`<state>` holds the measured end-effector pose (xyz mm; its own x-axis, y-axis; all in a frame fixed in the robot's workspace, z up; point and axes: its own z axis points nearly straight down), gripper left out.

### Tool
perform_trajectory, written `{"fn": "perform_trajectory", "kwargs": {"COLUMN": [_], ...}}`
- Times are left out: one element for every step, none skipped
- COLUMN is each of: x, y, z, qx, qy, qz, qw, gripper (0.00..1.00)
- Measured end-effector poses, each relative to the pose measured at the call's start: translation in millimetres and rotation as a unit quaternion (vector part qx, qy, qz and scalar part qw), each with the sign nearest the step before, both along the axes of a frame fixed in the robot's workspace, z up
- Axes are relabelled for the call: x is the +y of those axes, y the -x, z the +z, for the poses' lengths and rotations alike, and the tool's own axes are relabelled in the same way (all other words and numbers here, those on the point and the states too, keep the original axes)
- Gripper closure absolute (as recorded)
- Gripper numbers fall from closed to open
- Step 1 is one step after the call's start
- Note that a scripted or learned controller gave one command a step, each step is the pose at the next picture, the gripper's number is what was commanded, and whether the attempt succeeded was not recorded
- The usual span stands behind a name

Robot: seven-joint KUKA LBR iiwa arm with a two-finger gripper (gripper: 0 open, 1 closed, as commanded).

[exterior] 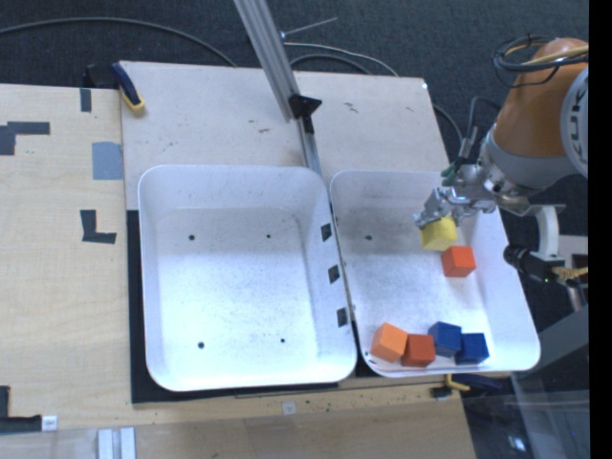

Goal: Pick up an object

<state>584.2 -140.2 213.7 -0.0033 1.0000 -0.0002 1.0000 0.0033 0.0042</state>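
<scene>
The gripper (438, 213) hangs over the right bin (382, 256) with the yellow block (439, 233) directly under its tips, touching or nearly so; whether it is open, closed or gripping cannot be told.

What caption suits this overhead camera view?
Grey arm's gripper poised at small yellow block in right white bin.
</scene>
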Motion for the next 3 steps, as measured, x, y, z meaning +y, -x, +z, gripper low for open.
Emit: {"fn": "perform_trajectory", "kwargs": {"x": [31,107,177], "y": [2,26,29], "z": [-31,-22,-23], "qx": [0.005,0.004,0.004], "qy": [-0.0005,-0.0018,-0.0016], "qz": [0.000,0.003,0.003], "qw": [1.0000,1.0000,1.0000], "gripper": [1.00,1.00,1.00]}}
